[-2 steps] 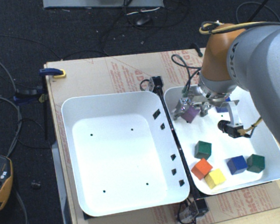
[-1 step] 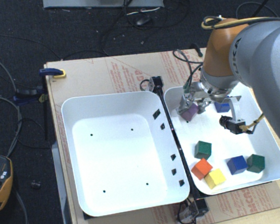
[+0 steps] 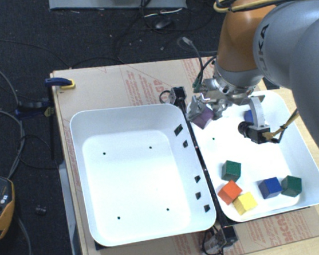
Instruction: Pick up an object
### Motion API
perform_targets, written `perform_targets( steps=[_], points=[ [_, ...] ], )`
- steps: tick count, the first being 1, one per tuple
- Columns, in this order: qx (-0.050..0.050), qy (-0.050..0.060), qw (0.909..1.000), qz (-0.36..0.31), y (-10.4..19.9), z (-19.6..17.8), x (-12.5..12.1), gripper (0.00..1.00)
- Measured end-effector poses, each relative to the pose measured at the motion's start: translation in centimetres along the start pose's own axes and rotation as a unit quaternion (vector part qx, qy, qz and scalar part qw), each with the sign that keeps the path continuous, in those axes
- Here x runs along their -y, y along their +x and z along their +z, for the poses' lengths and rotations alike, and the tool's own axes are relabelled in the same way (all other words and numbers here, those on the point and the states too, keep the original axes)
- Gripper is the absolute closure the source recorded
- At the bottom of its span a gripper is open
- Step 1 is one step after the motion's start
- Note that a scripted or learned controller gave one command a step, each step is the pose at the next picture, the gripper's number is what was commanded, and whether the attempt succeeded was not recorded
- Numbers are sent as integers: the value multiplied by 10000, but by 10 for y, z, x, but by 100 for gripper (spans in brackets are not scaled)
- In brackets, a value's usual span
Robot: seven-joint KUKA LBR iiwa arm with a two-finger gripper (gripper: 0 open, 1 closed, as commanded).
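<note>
My gripper point(image 3: 205, 110) hangs over the far left corner of the right bin point(image 3: 305, 158), close to the wall between the two bins. A purple block point(image 3: 203, 117) sits between its fingers, and the gripper is shut on it. Lower in the same bin lie a green block point(image 3: 231, 170), an orange block point(image 3: 231, 191), a yellow block point(image 3: 246, 202), a blue block point(image 3: 269, 187) and a dark green block point(image 3: 292, 185), all apart from the gripper.
The left bin point(image 3: 85, 133) stands beside the right one, their walls touching. The grey arm with its orange band point(image 3: 240, 33) covers the right bin's far side. A black fitting with a cable point(image 3: 255, 132) hangs under the wrist. Cables lie on the floor beyond the bench.
</note>
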State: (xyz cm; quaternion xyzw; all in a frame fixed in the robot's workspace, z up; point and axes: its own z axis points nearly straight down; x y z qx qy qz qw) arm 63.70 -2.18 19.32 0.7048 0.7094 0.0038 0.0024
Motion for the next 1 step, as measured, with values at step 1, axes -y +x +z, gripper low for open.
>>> perform_targets(
  steps=[1],
  points=[
    [3, 43, 10000, 2, 67, 5, -16, 100]
  ],
)
